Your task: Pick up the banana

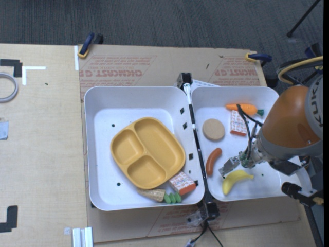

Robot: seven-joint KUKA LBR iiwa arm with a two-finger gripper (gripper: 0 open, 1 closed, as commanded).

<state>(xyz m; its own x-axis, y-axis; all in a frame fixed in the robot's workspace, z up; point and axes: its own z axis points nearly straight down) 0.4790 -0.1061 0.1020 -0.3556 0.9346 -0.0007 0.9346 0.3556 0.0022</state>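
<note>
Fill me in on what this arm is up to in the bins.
The arm's gripper is down in the right bin, just above the banana, which lies on the bin floor beside a sausage. Nothing shows it lifted yet. A carrot, a round cookie and a small packet lie farther back. The left bin holds a yellow divided plate.

Two white bins sit side by side. The left bin holds a yellow divided plate and small food packets near its front edge. In the right bin lie a carrot, a round biscuit, a sausage and a banana. The gripper hovers just above the banana, seemingly not gripping it.
</note>
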